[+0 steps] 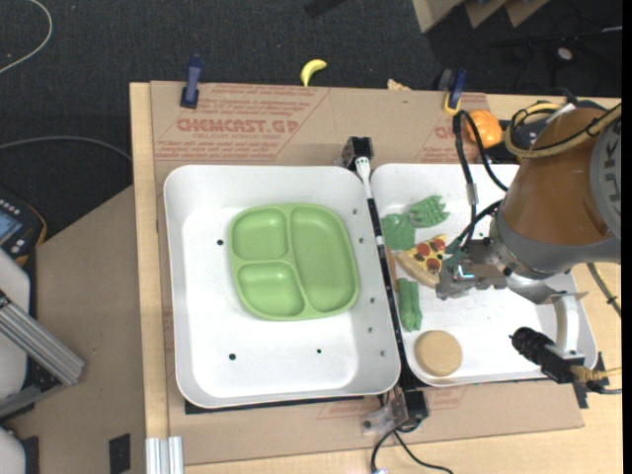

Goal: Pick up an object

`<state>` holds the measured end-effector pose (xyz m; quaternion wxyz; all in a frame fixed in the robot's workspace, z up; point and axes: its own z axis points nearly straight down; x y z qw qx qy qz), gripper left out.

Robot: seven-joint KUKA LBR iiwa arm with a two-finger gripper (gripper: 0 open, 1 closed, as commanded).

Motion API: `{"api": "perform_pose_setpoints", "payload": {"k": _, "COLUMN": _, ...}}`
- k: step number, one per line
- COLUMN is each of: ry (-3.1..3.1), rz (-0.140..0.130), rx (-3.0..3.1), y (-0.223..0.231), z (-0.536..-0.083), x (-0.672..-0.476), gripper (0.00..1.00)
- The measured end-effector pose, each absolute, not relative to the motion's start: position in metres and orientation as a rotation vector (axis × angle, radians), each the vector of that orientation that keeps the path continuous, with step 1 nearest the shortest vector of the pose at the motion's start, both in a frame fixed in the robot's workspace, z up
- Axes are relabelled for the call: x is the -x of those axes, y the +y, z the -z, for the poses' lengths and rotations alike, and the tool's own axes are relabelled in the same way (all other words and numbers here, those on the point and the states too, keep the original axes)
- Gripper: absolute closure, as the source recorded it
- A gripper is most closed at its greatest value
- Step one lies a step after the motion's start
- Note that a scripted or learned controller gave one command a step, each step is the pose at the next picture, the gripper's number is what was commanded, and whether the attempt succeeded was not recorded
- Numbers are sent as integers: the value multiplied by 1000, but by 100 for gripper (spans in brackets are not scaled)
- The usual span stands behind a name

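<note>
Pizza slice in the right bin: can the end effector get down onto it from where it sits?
Probably yes. The end effector hangs right beside the pizza slice, whose top is uncovered. Green toys crowd its far side, so a grasp could catch them too.

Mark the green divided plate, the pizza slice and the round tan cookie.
green divided plate (293, 262): camera view, centre where its dividers meet.
pizza slice (425, 258): camera view, its topped middle.
round tan cookie (438, 353): camera view, middle of its top.

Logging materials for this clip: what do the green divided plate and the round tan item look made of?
Green divided plate: likely moulded plastic, smooth with a soft sheen and rounded compartment ridges. Round tan item: probably plastic toy food, a matte, even-coloured disc; foam or rubber can't be ruled out.
</note>
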<state>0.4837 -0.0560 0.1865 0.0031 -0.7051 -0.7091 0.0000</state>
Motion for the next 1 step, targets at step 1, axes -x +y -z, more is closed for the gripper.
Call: {"api": "perform_pose_setpoints", "payload": {"k": 1, "ry": -2230, "rz": 5, "rx": 2214, "y": 5, "z": -208, "x": -480, "gripper": 100}}
